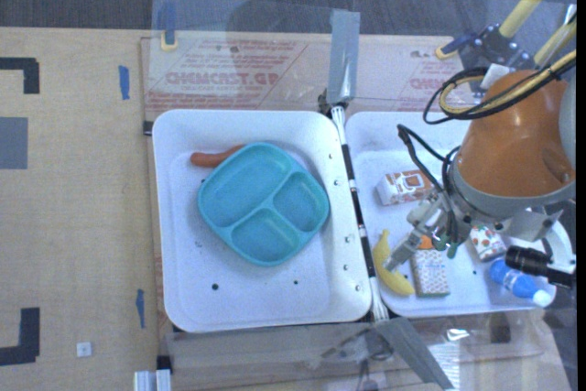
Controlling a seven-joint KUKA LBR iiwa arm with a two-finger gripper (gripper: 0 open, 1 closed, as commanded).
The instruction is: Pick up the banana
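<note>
In the camera view the banana [392, 269] lies in the right bin [366, 135], against its left wall, just left of a speckled packet [430, 272]. The gripper [423, 235] hovers just above and right of the banana, its fingers spread with nothing between them. A good grasp likely means straddling the banana's middle across its narrow width, clear of the packet.

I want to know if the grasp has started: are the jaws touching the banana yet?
Cannot tell. In the camera view the gripper overlaps the banana at its upper end, but the slanted angle shows neither contact nor a gap plainly.
</note>
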